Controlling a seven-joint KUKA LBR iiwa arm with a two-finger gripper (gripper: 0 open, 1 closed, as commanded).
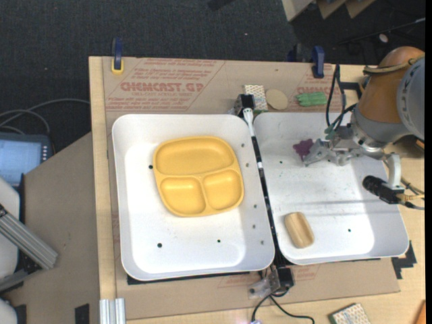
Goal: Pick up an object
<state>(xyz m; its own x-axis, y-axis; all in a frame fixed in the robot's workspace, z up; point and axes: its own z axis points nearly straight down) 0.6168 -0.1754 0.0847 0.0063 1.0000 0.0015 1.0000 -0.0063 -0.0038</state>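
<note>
Item 1: tabletop [169, 90], covered by a brown sheet with red printed lettering, bearing two shallow white bins side by side. Item 2: left bin [135, 235], holding one yellow plate [199, 175] near its centre; the plate has three compartments, one large toward 12 o'clock and two smaller toward 6 o'clock, and it lies flat, turned slightly off the bin's sides. Item 3: right bin [337, 214], holding two loose things. Item 3a: small purple object [304, 146], at about 11 o'clock in the right bin, lying on the bin floor; shape too small to make out. Item 3b: tan loaf-shaped object [298, 229], at about 7 o'clock in the right bin, near the wall shared with the left bin and well apart from the purple object. Item 4: grey arm with orange band, reaching in from 3 o'clock over the far half of the right bin. Item 5: hand [310, 158], low over the bin at about 11 o'clock, its tip just beside the purple object on that object's 5 o'clock side; contact cannot be told, and whether the hand is open or closed cannot be told. Item 6: beyond the bins at 12 o'clock, on the brown sheet, a round tan disc [277, 99] and just beside it a green object [312, 100].
</note>
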